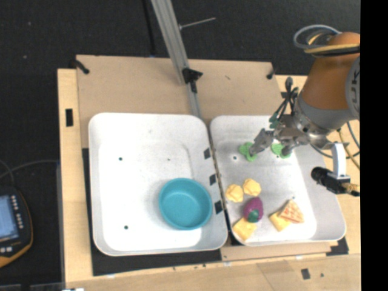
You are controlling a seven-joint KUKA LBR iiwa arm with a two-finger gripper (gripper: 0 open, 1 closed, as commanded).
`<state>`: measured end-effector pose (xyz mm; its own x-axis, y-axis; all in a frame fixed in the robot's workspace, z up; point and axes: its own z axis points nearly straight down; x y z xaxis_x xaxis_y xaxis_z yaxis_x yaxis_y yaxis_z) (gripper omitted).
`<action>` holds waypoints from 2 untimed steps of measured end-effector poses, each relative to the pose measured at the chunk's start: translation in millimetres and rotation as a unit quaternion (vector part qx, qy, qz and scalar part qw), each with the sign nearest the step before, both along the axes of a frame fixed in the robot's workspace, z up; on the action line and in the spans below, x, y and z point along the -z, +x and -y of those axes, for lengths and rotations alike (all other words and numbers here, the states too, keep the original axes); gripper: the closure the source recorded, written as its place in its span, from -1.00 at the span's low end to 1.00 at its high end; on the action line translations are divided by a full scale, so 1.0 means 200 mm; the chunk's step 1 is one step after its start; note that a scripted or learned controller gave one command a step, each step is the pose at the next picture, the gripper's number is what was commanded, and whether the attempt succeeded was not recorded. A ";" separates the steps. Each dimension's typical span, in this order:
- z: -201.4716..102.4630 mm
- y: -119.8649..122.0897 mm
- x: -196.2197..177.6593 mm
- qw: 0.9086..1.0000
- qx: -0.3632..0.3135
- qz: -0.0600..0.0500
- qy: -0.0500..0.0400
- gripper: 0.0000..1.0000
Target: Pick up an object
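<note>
- We see the grey arm (330,83) coming in from the right edge, its orange band uppermost, bent down over the far part of the right bin (321,220).
- Its jaws (265,151) hang low over that bin's upper left area, spread wide, with green fingertips (248,152) on either side and nothing between them.
- The things to pick lie nearer us in the same bin, apart from the jaws: two small yellow pieces (242,190) just beside each other, a purple piece with a green tip (253,210) below them, a yellow block (244,228) touching the purple piece near the bin's front edge, and an orange-and-yellow wedge (287,215) to their right.
- In the left bin (121,138) we see a blue bowl (185,203), upright, near the wall shared with the right bin.
- Both bins rest side by side on the tan counter (133,83).
- A metal pole (173,35) slants up from the counter's far side.
- We can read no writing or label anywhere.
</note>
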<state>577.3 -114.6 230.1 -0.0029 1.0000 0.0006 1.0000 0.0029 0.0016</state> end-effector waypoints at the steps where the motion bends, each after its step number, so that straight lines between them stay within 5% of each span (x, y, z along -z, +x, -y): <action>1: 0.00 0.00 0.00 1.000 0.001 0.000 0.000 -1.00; 2: -0.03 -0.01 0.28 1.000 0.003 0.000 -0.001 -1.00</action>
<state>575.9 -107.7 174.4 0.0031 1.0000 -0.0005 1.0000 -0.0031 0.0008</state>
